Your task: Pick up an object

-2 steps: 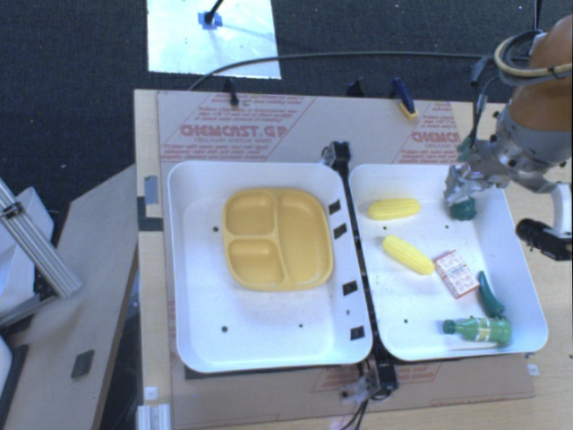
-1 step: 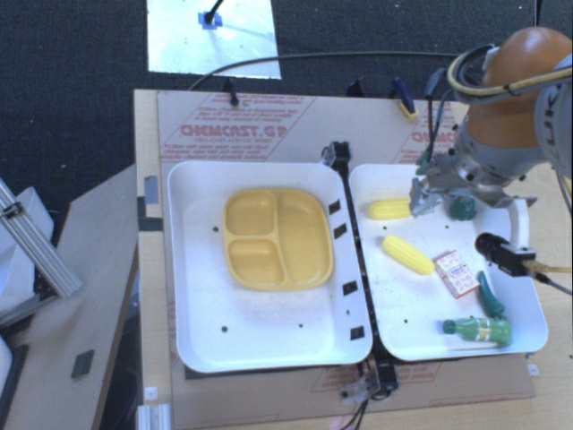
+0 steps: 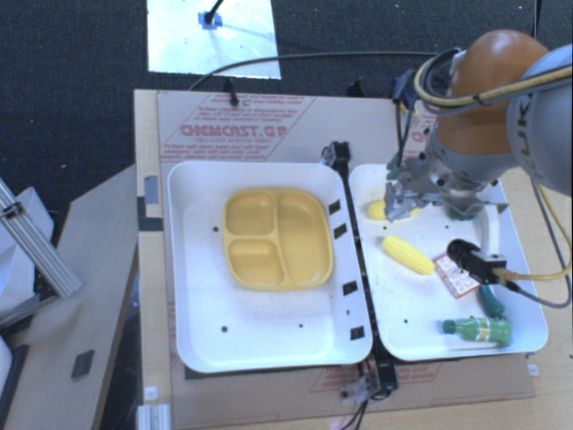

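Camera view: gripper (image 3: pixel 400 206) sits low over a yellow piece (image 3: pixel 377 210), likely to grab it; corn cob (image 3: pixel 408 254) just below. Whether it's closed, can't tell.

Dark speckled carpet floor (image 3: pixel 72 52) surrounding a pale wooden bench (image 3: pixel 98 267). Beyond the bench's far edge, a white square sheet (image 3: pixel 210 25) lies on the carpet. At the bench's left, a slanted aluminium rail (image 3: pixel 36 249).
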You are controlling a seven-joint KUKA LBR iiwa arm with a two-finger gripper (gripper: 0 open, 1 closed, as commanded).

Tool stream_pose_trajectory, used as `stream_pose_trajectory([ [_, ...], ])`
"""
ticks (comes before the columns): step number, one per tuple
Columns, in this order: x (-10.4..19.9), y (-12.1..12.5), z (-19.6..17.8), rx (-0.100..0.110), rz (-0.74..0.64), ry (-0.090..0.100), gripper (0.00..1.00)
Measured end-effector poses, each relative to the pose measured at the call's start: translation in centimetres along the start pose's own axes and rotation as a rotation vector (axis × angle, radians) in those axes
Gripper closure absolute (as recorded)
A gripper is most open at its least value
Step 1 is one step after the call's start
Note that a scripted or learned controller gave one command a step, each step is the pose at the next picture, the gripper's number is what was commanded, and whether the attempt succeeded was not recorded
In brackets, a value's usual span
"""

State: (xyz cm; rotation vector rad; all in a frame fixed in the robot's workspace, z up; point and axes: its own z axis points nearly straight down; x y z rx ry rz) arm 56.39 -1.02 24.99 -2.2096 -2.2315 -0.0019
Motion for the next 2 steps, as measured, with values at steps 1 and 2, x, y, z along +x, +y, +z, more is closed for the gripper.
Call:
stream_pose_trajectory([
  [1, 5.5, -2.5, 0.7, 0.002, 0.0, 0.0, 1.0],
  [2, 10.8, -4.5, 0.5, 0.001, -0.001, 0.001, 1.0],
])
